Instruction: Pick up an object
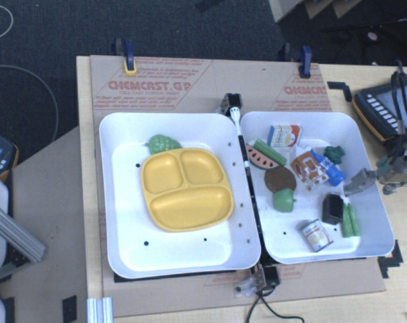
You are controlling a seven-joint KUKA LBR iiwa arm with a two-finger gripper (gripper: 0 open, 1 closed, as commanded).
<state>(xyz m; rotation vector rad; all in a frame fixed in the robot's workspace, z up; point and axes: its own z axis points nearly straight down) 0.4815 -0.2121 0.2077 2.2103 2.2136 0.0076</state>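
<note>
The gripper [364, 180] sits low at the right bin's [371, 244] right edge, and whether it is clenched or released cannot be told. Just beside it lie a black block [332, 208] and a green stick [350, 221]. Farther in are a blue toy [331, 173], a small can [315, 235], a green apple [284, 200] and a watermelon slice [265, 156]. The left bin [122, 234] holds a yellow divided plate [187, 188].

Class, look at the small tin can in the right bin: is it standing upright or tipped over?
Tipped over: the tin can lies on its side, label facing up.
</note>
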